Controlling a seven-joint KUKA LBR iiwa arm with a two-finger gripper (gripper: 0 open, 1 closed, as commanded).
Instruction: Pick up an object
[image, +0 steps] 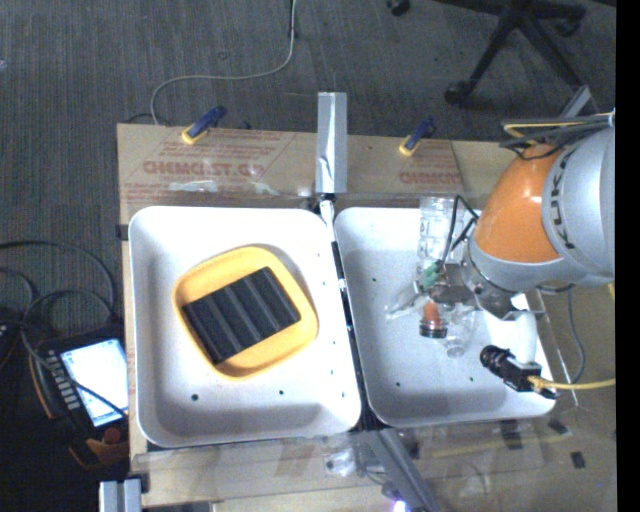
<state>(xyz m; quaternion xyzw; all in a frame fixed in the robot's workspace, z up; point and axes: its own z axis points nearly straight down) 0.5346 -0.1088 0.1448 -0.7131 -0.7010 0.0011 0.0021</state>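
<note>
So the gripper (437, 300) hangs over the right bin (385, 370), bottle (435, 228) just behind it, lying front-to-back; can't tell its state.

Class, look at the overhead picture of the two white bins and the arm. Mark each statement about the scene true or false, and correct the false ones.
1. The yellow tray with the dark ribbed insert lies in the left bin. True.
2. The gripper is over the left bin. False: it is over the right bin.
3. A clear plastic bottle lies in the right bin. True.
4. The arm's band is blue. False: it is orange.
</note>
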